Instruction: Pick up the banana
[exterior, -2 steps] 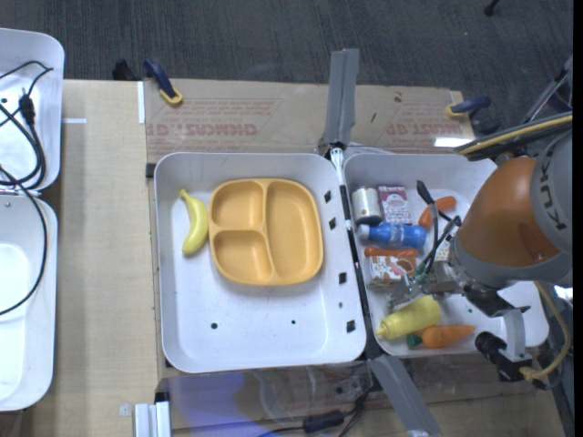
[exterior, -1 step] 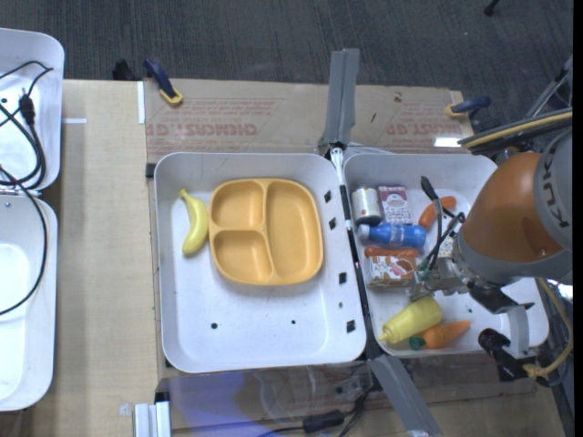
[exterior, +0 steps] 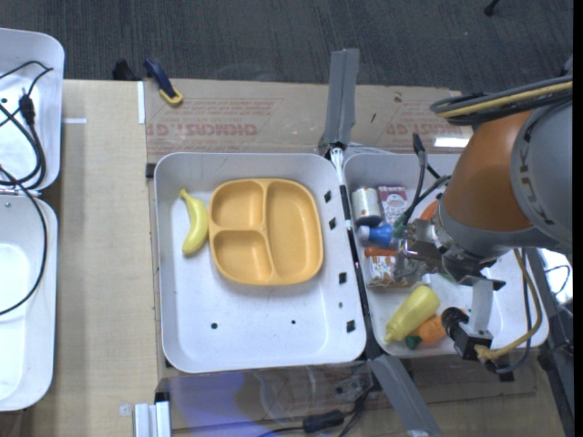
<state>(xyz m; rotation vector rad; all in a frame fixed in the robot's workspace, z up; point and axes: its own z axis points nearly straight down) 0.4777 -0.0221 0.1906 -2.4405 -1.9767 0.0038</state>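
Note:
The yellow banana (exterior: pixel 194 224) lies in the left bin (exterior: pixel 182 335), near its left wall, curving alongside the left edge of a yellow divided plate (exterior: pixel 267 230). Nothing touches the banana. My gripper (exterior: pixel 414 247) hangs over the right bin (exterior: pixel 378 164), low above a cluster of packaged items and about a plate's width to the right of the banana. The wrist and the orange band hide much of the gripper.
The right bin holds a silver can (exterior: pixel 366 204), a small box (exterior: pixel 393 200), a blue item (exterior: pixel 381 235), a snack packet (exterior: pixel 390 271), a yellow bottle (exterior: pixel 412 310) and an orange piece (exterior: pixel 430 331). A raised divider (exterior: pixel 339 167) separates the bins.

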